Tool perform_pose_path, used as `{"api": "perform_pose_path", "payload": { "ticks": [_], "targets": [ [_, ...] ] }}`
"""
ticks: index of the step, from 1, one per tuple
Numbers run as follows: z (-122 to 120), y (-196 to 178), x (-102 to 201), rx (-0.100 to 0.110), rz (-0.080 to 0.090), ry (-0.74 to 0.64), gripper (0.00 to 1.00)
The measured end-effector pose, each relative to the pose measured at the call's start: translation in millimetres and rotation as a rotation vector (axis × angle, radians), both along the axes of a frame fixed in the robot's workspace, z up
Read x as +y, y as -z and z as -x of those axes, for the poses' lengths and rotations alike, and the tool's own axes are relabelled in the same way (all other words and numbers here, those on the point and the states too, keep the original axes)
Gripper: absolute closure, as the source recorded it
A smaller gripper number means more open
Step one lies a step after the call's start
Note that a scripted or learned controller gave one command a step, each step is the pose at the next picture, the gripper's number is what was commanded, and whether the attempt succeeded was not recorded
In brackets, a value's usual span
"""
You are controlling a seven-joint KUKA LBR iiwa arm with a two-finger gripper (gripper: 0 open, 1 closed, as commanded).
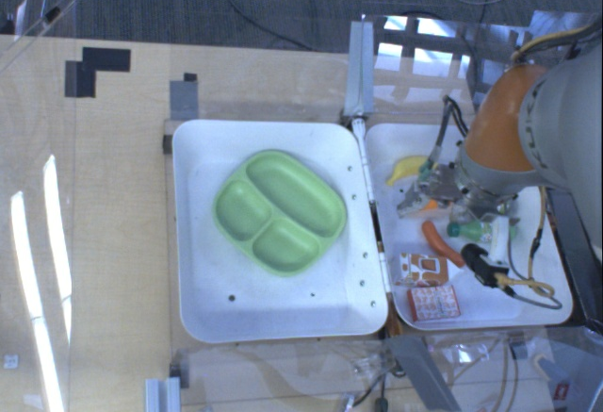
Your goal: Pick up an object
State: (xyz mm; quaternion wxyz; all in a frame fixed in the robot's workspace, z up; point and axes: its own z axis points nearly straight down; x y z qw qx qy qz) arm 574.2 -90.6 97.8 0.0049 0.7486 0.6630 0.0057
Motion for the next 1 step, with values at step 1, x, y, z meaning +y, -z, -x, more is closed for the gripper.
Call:
{"api": "perform_pose_path", "payload": {
  "ticks": [1],
  "targets": [
    [13.8,9.6,-7.7,0.002,-0.001,-0.013,0.00]
  ]
}}
